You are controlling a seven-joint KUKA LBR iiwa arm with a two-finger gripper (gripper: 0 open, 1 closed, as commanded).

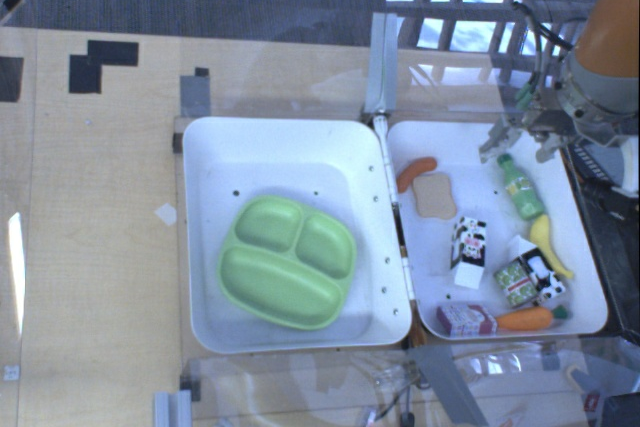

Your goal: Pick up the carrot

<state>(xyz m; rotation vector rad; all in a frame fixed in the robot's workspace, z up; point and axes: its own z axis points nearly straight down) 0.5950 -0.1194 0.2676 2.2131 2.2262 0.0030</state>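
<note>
The carrot (pixel 524 320), orange with a green tip, lies along the front edge of the right bin (pixel 420 285), between a pink box (pixel 465 318) and a cow-patterned carton (pixel 528 279). My gripper (pixel 520 145) hovers over the far right part of that bin, well behind the carrot. Its fingers (pixel 495 141) are spread open with nothing between them, just above the cap end of a green bottle (pixel 522 192).
The right bin also holds a red sausage (pixel 416 172), a bread slice (pixel 435 195), a milk carton (pixel 468 253) and a banana (pixel 549 246). A green divided plate (pixel 288 261) sits in the left bin (pixel 200 215). A metal frame (pixel 455 25) stands behind the bins.
</note>
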